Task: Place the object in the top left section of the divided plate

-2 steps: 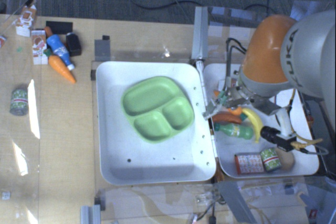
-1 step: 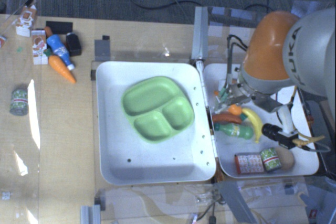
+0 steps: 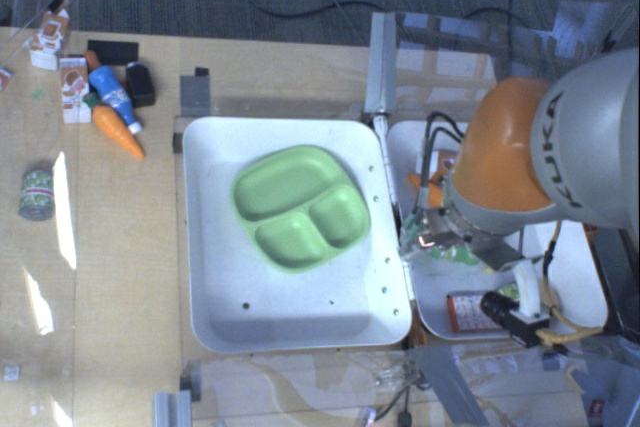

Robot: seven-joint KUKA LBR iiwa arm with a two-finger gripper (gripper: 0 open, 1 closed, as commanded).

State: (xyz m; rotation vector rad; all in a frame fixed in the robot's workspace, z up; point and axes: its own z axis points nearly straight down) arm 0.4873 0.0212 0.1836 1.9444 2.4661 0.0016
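Observation:
The green divided plate (image 3: pixel 300 207) lies in the left white bin (image 3: pixel 215 305), with one large section at its far left and two smaller ones toward the front and right. All its sections look bare. My gripper (image 3: pixel 428 235) is down in the right bin (image 3: pixel 575 300), at its left side, mostly hidden beneath the grey and orange wrist (image 3: pixel 510 160). A green item (image 3: pixel 455 255) lies right beside the gripper. Just in front of it a red packet (image 3: pixel 463 311) rests on the bin floor. What sits directly under the gripper is hidden.
On the wooden bench at the far left lie a carrot (image 3: pixel 120 133), a blue bottle (image 3: pixel 112 96), small cartons (image 3: pixel 73 87), a can (image 3: pixel 37 193) and a black block (image 3: pixel 140 83). A metal post (image 3: pixel 378 65) stands between the bins at the back.

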